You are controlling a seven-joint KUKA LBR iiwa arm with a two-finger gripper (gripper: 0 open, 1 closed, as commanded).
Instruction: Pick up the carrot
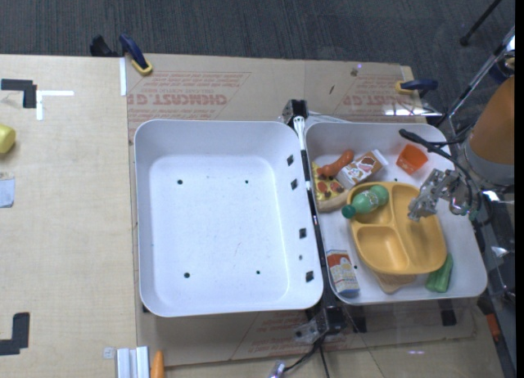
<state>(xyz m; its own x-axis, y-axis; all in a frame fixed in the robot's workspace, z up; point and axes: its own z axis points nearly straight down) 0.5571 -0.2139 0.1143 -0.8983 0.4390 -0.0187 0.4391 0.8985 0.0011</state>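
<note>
The carrot is a slim orange-red piece lying at a slant in the back left part of the right bin, next to a small white and red box. My gripper hangs over the right side of a yellow divided plate, roughly a hand's width to the right of the carrot and apart from it. I see nothing held in it.
A green bottle lies on the plate's left rim. A pizza slice, an orange block, a can and a green piece share the right bin. The left bin adjoins it.
</note>
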